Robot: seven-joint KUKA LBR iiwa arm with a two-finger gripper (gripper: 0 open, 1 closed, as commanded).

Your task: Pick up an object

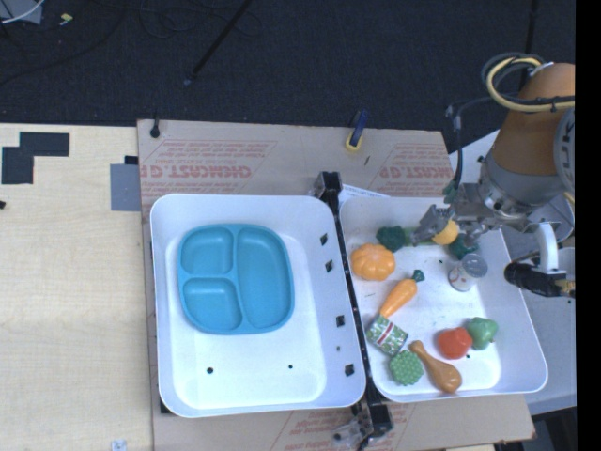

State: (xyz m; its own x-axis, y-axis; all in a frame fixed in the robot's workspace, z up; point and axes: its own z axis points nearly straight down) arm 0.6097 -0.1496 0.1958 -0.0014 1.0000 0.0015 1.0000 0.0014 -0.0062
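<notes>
Tool [450, 230] sits low over the right bin [526, 346], at the bin's 12 o'clock edge, arm coming in from 3 o'clock. Between its fingers there's a small yellow piece [446, 232], so it reads as pinching that; grip contact itself is small and hard to confirm beyond that. A dark green bit [462, 248] is just beside the tool at its 4 o'clock.

Rest of the right bin: green leafy toy [392, 238] at the tool's 9 o'clock, near it; orange pumpkin [373, 262] at 8 o'clock; carrot [400, 296] mid-bin, tilted; small green-and-red packet [386, 334] below it; green bumpy ball [407, 368] touching a drumstick [437, 368] at the bin's 6 o'clock; tomato [454, 343] touching a green pepper [483, 330] toward 4 o'clock.

Left bin [178, 365] holds a blue divided plate [235, 278], flat, toward its 10 o'clock. Both bins sit on cardboard on the table [66, 299].
</notes>
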